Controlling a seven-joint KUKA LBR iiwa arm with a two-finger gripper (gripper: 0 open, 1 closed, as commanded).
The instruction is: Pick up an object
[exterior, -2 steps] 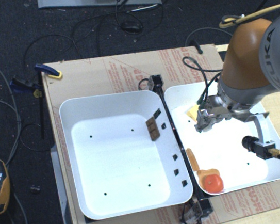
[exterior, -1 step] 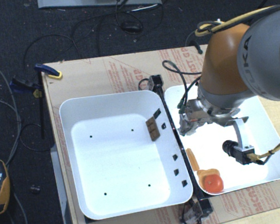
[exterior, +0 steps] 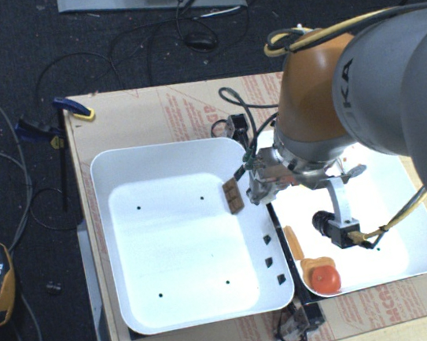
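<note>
My gripper (exterior: 254, 187) hangs below the grey and orange arm, over the divide between the two white bins. A small brown block (exterior: 233, 196) lies right beside its left side, at the right wall of the left bin (exterior: 129, 242). Whether the block is held or only next to the gripper is unclear. In the right bin (exterior: 416, 247), at the front left corner, lies a red round object (exterior: 323, 277) with an orange stick-like piece (exterior: 293, 243) just behind it.
The arm's bulk covers much of the right bin. A black part on a white bracket (exterior: 335, 227) hangs from the arm above that bin's floor. Cables and a blue-yellow clamp (exterior: 69, 112) lie beyond the bench's back edge.
</note>
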